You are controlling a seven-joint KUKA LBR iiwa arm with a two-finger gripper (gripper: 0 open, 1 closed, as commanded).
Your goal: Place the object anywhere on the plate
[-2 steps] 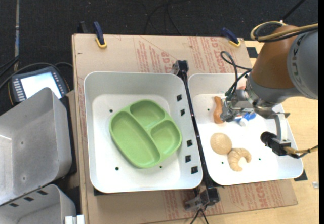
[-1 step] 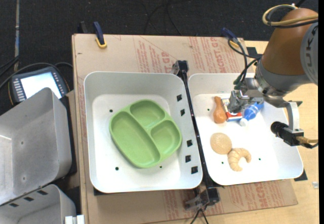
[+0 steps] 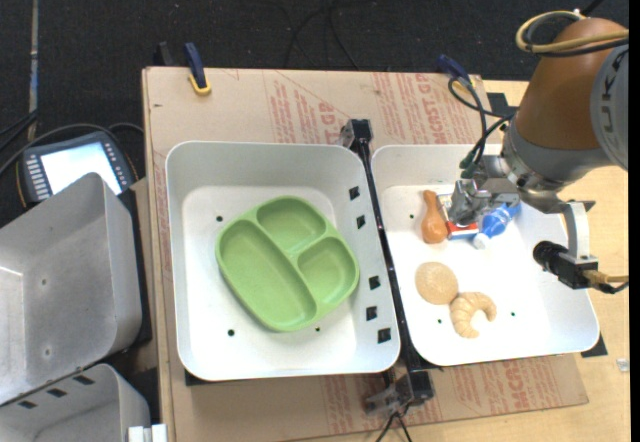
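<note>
Pincer (image 3: 466, 213) low in right bin (image 3: 560, 335), grip state unreadable, carrot (image 3: 433, 218) just at its nine o'clock, green plate (image 3: 288, 261) well apart.

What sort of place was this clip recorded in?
Most likely a robotics lab test bench, not a kitchen: two white bins sit on a board clamped with clips, cables trail over dark floor, and the food items, such as the croissant, look like toys.

Grey arm (image 3: 575, 120) reaching from right, orange-banded wrist bent down, tool (image 3: 466, 202) low
</note>
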